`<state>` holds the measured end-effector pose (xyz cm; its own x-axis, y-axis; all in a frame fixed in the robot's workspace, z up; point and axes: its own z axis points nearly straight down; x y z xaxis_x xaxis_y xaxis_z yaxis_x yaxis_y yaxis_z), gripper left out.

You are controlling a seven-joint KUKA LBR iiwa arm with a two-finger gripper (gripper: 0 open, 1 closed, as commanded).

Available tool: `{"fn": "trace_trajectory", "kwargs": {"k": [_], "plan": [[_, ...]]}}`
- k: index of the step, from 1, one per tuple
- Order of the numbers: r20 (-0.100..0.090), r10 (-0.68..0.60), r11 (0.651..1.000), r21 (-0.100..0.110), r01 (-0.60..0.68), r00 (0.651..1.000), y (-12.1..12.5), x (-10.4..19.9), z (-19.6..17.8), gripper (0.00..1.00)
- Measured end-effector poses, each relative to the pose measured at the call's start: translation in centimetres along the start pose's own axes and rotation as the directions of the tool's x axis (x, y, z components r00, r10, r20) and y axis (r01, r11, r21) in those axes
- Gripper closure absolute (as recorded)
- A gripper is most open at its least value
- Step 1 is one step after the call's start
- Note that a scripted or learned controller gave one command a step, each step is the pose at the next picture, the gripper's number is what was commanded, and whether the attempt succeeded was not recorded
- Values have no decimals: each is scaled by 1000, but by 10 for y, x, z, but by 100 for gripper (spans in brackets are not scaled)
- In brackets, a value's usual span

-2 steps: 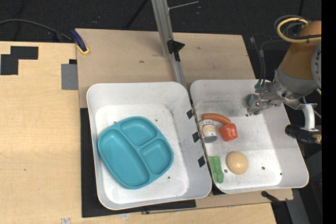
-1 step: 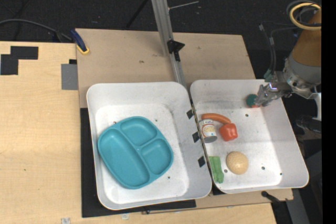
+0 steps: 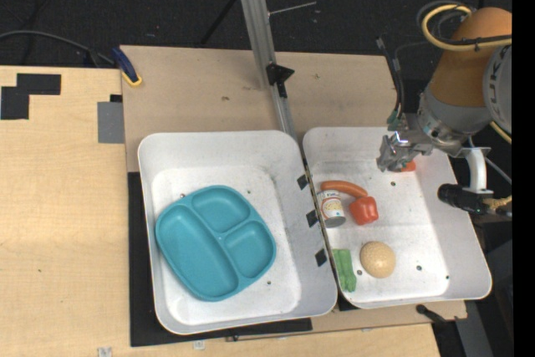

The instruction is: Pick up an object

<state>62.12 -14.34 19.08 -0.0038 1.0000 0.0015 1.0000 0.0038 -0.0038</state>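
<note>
My gripper [image 3: 394, 155] hangs low over the far part of the right bin [image 3: 451, 263], under the grey and orange arm. A small red-orange piece [image 3: 408, 166] peeks out right beside it, touching or just under it; I cannot tell which. Further left and nearer in the same bin lie an orange sausage-shaped item [image 3: 343, 188], a red pepper-like piece [image 3: 364, 211] and a small can [image 3: 332, 207]. A tan round object [image 3: 377, 258] and a green strip [image 3: 344, 269] lie toward the bin's near edge.
The left bin [image 3: 167, 150] holds a teal divided plate [image 3: 216, 241]. A metal post [image 3: 261, 29] rises behind the gap between the bins. Black clips [image 3: 311, 217] sit along the shared rim. A dark fitting [image 3: 464, 196] juts over the right bin's right rim.
</note>
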Motion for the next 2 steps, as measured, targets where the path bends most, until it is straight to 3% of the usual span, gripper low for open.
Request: {"fn": "trace_trajectory", "kwargs": {"k": [2], "plan": [[0, 0, 1000, 1, 0, 1000, -6, 109, -25, 100]]}}
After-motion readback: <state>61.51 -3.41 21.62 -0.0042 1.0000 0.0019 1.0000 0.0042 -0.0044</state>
